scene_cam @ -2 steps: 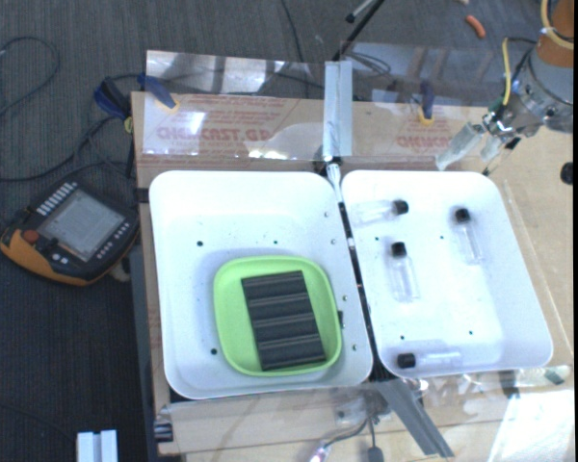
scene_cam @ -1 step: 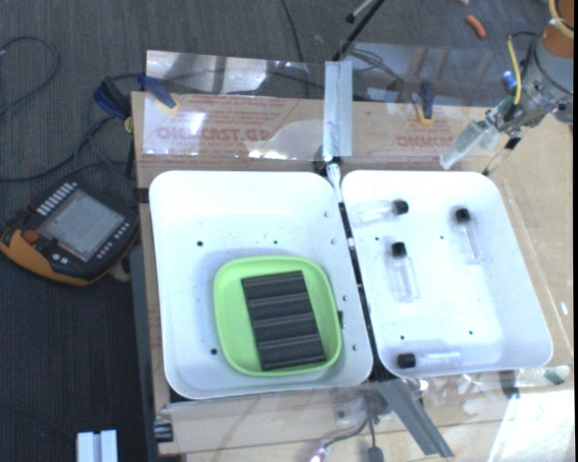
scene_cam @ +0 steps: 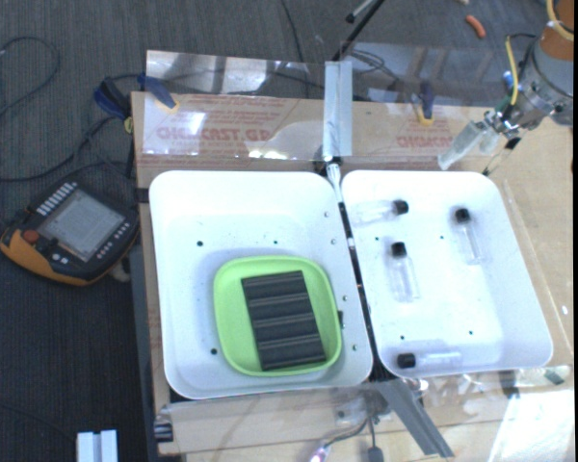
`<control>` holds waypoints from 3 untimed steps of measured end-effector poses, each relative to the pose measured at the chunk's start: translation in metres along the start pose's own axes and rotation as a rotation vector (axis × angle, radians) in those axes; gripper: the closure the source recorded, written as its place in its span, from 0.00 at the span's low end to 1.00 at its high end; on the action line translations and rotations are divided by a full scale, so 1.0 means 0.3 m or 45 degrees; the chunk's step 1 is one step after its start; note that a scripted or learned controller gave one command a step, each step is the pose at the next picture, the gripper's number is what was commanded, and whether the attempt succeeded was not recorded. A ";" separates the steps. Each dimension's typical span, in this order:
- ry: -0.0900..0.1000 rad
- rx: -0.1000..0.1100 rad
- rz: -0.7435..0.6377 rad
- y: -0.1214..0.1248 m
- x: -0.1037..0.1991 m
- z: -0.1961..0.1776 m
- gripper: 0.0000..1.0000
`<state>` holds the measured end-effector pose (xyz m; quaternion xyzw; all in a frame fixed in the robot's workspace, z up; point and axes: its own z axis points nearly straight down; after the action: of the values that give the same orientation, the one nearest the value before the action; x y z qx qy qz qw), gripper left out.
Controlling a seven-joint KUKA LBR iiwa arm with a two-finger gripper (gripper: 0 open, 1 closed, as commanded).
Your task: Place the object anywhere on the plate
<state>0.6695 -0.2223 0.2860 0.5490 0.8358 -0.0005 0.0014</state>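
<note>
From the camera view, the pincer (scene_cam: pixel 506 123) hung beyond the right bin's (scene_cam: pixel 520 258) far right corner, gripping a clear vial (scene_cam: pixel 470 145). The vial's long axis slanted, its free end pointing left and nearer. The green plate (scene_cam: pixel 229 287) in the left bin (scene_cam: pixel 183 229) carried a dark ridged block (scene_cam: pixel 283 320).
</note>
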 end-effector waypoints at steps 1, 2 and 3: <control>-0.002 0.001 -0.164 0.013 0.027 0.011 0.00; -0.004 -0.002 -0.431 0.020 0.042 -0.082 0.00; -0.002 0.000 -0.465 -0.016 0.003 -0.041 0.00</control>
<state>0.6647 -0.2234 0.2982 0.3883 0.9215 -0.0012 0.0019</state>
